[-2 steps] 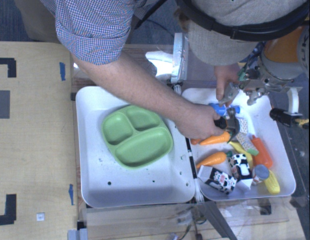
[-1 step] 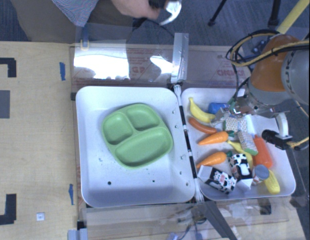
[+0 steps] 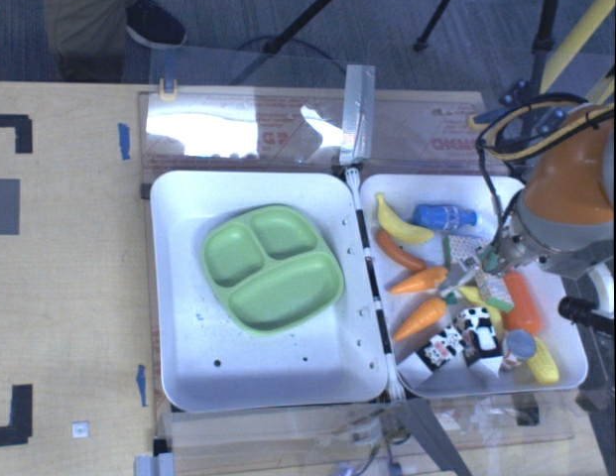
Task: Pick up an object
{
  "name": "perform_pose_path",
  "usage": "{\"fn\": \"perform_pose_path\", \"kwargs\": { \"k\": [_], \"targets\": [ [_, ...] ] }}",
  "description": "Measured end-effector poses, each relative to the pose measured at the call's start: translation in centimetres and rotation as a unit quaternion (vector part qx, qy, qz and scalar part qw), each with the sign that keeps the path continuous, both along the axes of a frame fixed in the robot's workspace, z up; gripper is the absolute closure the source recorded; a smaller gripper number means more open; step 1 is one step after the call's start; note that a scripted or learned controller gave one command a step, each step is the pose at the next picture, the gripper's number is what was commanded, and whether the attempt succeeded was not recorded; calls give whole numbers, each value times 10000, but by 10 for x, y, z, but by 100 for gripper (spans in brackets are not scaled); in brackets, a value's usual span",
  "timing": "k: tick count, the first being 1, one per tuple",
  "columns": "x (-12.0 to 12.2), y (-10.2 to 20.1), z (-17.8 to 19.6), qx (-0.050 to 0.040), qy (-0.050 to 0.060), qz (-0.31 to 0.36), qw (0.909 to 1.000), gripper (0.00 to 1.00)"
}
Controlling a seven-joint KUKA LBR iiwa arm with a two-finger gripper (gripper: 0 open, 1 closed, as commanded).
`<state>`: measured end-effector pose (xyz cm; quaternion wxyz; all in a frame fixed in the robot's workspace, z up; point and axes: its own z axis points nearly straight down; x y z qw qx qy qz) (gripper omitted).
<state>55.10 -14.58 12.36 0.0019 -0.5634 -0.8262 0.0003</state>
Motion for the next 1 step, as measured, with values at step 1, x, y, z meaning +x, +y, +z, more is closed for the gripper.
{"fn": "perform_pose_path", "kwargs": {
  "k": [1],
  "targets": [
    [2, 13, -37, -19, -62, 191, 9998, 0]
  ]
}}
